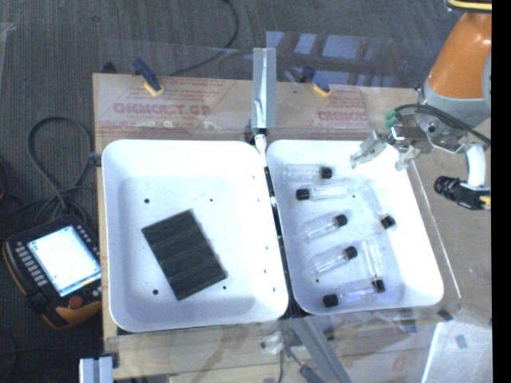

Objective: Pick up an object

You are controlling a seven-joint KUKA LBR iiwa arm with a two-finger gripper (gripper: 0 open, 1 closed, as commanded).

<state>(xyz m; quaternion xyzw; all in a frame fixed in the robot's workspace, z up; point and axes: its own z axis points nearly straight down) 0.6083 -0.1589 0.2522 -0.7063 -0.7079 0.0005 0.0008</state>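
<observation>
Hovering at the upper right of the frame, the gripper (383, 152) spreads its jaws with nothing between them. Vials (326, 227) lie untouched in the right bin (431, 282); picking remains undone.

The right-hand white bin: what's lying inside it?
Inside the right bin lie several clear tubes with black caps, scattered at different angles. The gripper hangs over its far edge and covers a little of the rim there.
</observation>
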